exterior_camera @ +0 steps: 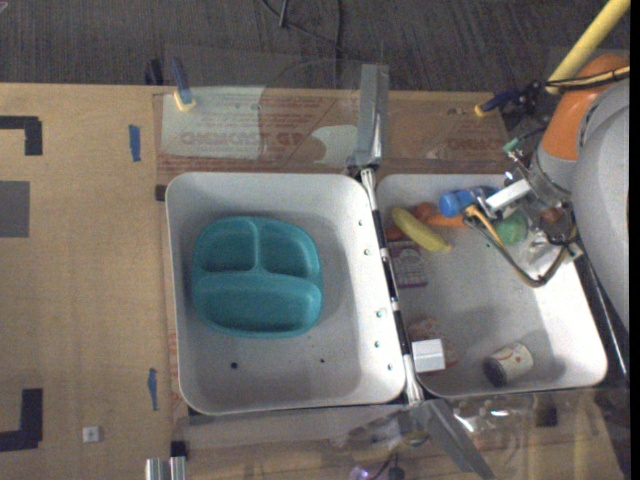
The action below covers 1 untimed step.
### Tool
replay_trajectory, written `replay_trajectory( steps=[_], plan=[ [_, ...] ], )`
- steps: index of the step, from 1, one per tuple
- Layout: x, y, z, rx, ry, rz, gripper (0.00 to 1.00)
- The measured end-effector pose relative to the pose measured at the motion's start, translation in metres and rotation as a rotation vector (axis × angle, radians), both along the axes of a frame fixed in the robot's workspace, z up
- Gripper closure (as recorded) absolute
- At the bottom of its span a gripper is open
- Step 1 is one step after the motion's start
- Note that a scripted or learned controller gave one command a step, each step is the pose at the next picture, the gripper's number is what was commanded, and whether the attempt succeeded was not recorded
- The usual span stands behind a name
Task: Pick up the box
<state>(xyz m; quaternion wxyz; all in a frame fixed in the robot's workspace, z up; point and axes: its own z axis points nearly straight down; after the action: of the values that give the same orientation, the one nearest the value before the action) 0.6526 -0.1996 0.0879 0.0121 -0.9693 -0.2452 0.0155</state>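
Pincer (520, 230) sits over the right bin's (570, 368) far-right side among the toys; can't tell its state. Box (428, 354) lies at that bin's near-left corner, well apart, untouched. Pickup not started, I'd say.

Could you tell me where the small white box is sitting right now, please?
The white box lies in the right bin, at its near-left corner against the divider, left of the tipped-over cup.

wooden bench (80, 298), two white bins (200, 368)
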Motion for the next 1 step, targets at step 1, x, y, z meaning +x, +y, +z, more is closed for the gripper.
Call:
replay_trajectory(
  steps=[1],
  plan=[
    [0.0054, 0.0024, 0.0117, -0.007, -0.021, 0.004, 1.0]
  ],
)
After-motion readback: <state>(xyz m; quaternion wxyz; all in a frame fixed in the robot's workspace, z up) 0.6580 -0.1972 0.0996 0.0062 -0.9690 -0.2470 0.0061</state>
